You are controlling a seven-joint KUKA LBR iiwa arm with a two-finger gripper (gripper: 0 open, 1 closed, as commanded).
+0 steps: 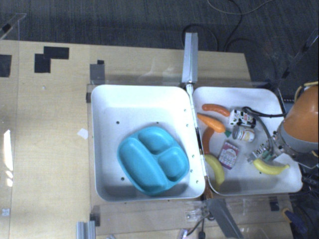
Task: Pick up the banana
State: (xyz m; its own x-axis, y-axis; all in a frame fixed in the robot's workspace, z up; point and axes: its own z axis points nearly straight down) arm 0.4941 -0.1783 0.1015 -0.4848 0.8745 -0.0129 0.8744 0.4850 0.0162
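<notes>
Bench [50, 133]: light wood, with two white bins side by side on it.
Left bin [107, 108]: holds a blue tray [153, 159] with three compartments, lying at a slant in the lower middle of the bin.
Right bin [264, 96]: holds several small things and the end of the arm.
Arm [305, 123]: grey with an orange band, reaching in from the right over the right edge of the right bin.
Gripper [262, 153]: low in the right bin, just above the left end of a banana; if it is apart or together, I cannot tell.
Banana [270, 167]: yellow, lying flat near the lower right of the right bin, just under the gripper; contact is not clear.
Second banana [215, 168]: yellow, at the lower left corner of the right bin, near the wall.
Carrot [212, 122]: orange, by the left wall of the right bin.
Sausage [216, 109]: orange-red, above the carrot.
Packet [229, 155]: small, purple and white, between the two bananas.
Can [243, 134]: small, on its side, in the middle of the right bin.
</notes>
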